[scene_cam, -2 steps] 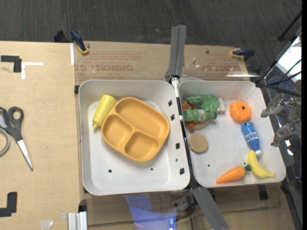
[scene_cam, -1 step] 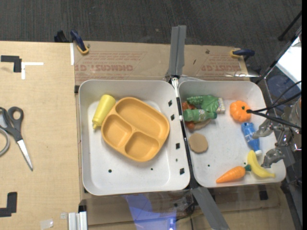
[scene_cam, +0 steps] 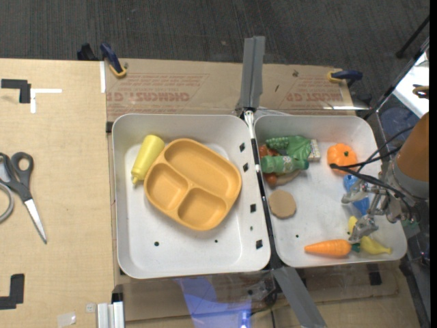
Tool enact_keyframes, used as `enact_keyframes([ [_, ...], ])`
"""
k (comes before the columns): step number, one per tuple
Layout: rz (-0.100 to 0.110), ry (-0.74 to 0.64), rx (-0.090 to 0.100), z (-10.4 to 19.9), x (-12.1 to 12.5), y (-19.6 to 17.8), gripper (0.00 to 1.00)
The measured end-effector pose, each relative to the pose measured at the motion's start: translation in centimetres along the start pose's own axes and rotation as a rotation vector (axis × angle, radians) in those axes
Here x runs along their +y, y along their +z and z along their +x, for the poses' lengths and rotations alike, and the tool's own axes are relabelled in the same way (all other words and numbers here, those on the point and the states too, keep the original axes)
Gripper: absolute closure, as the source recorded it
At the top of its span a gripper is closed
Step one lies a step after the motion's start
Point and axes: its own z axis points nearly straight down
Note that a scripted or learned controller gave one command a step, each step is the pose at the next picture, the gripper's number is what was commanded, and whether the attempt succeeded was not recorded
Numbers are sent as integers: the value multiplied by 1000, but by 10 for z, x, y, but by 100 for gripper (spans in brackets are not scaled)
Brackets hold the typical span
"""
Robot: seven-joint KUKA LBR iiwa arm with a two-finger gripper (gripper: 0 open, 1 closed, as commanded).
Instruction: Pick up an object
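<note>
1. Carrot [scene_cam: 328,249] lies lower right of the frame, in the right bin [scene_cam: 300,183], long axis left-right.
2. Gripper [scene_cam: 360,228] sits just right of it, above the tip.
3. Its finger state I cannot tell.

We see a divided tray [scene_cam: 193,191] lying in the left bin [scene_cam: 130,251]. A carrot [scene_cam: 328,249] lies at the lower edge of the right bin [scene_cam: 300,125], with scissors [scene_cam: 26,193] at far left.
</note>
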Motion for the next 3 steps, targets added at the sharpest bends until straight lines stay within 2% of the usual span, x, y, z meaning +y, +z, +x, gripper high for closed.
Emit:
enact_keyframes([
  [1,-1,-14,-3,-94,11,-1,0],
  [2,1,-18,-7,-96,13,-12,100],
  [3,-1,-341,0,-62,27,0,100],
])
